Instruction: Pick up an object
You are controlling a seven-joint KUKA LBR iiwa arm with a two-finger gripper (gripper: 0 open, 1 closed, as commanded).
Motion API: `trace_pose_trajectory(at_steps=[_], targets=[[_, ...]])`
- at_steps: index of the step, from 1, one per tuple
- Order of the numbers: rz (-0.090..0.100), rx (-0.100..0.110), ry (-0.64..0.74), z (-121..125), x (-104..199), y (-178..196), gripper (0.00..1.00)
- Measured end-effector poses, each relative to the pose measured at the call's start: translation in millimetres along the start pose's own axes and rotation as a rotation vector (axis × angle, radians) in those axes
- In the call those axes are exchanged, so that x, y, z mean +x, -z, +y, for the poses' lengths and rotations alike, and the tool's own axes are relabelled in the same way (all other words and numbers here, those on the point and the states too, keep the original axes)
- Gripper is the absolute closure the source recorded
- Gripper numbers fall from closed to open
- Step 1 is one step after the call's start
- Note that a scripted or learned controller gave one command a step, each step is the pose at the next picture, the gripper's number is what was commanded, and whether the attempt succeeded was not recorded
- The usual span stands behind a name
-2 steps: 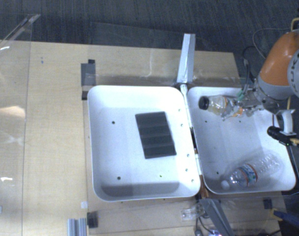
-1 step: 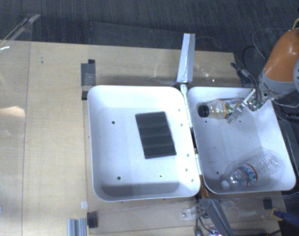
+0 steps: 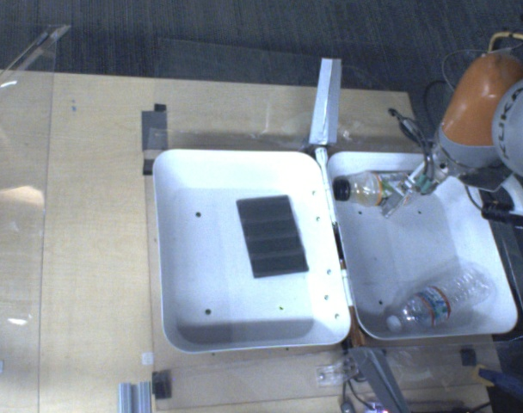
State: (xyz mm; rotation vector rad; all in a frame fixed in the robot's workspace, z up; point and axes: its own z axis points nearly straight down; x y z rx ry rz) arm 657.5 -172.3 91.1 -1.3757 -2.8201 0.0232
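A clear plastic bottle with a black cap and a yellow label lies on its side at the far left corner of the right bin. My gripper reaches in from the right, low over that bin, and meets the bottle's base end. A second clear bottle with a blue-and-red label lies near the right bin's front edge. A black ridged rectangular pad lies flat in the middle of the left bin.
An upright metal post stands behind the seam between the bins. The arm's orange band hangs over the right bin's far right corner, with cables beside it. A clear sheet covers the bench at left.
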Motion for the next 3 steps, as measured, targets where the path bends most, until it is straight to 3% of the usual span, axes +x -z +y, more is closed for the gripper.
trace_pose_trajectory(at_steps=[1,2,3], targets=[[-0.005,0.019,-0.15,3.8,9.6,-0.3,0.0],[-0.005,0.03,-0.156,-3.1,5.6,10.5,1.0],[0.006,-0.017,-0.56,25.9,67.8,110.2,1.0]])
